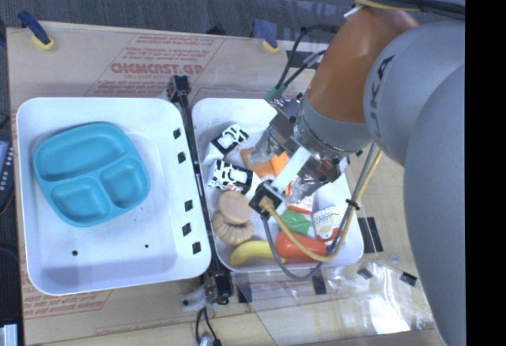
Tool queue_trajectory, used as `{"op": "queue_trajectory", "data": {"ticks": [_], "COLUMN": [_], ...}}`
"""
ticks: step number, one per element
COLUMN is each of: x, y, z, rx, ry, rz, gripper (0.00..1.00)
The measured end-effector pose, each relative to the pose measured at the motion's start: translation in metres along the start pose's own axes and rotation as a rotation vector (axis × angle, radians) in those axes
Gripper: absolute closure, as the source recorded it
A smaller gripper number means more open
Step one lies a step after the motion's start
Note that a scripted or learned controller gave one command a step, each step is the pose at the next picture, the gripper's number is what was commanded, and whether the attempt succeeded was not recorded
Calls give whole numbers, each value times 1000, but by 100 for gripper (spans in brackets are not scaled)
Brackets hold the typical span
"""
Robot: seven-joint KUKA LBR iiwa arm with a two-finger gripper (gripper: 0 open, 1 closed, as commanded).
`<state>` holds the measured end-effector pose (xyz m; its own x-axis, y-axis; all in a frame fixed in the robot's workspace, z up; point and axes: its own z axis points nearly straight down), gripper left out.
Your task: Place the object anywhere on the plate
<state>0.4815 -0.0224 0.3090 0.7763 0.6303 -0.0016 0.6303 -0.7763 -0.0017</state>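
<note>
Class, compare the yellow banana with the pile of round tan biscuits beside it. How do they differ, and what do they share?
The yellow banana is long and curved, while the pile of round tan biscuits is made of flat discs. The banana is one piece and the biscuits are several, overlapping. The banana lies nearer the bin's front wall than the biscuits do. Both rest in the right-hand white bin.

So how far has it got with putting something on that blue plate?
Nothing looks done yet: the blue plate in the left bin carries nothing. In hand: the gripper is down inside the cluttered right bin. Left: carrying an object onto the plate.
</note>
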Motion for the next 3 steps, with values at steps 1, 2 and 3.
{"op": "queue_trajectory", "data": {"ticks": [1,2,3], "x": [38,57,57], "y": [44,66,66], "z": [71,91,91], "rx": [7,3,4], "ry": [-9,-3,-2], "rz": [138,282,284], "gripper": [0,0,0]}}
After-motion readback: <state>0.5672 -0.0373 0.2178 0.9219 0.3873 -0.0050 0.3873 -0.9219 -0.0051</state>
